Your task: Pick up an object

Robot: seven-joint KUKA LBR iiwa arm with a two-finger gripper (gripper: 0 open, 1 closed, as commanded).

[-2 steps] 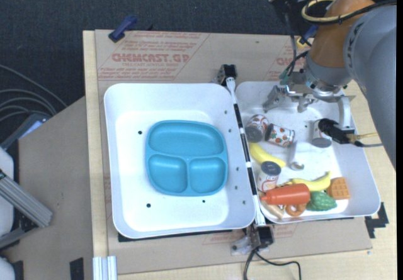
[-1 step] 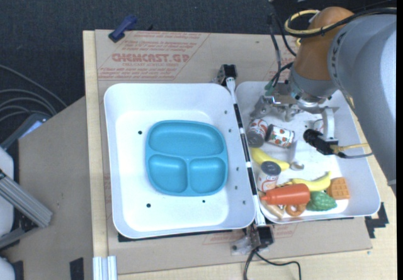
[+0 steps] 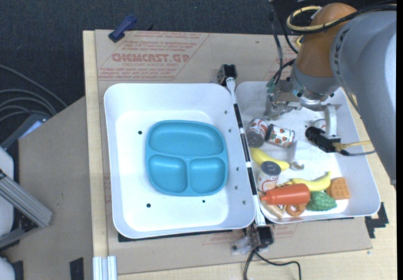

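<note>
Toy foods [image 3: 296, 192] crowd right bin [image 3: 362, 200].

A single fixed camera sits high above the bench and looks down at a slant, far enough off to take in both white bins at once. The gripper [image 3: 277, 107] hangs in the upper right of the view, over the right bin [image 3: 365, 200], with the arm [image 3: 352, 39] entering from the right behind it. The left bin [image 3: 126, 209], holding a blue divided tray [image 3: 186, 157], lies left of and below the gripper.
</note>
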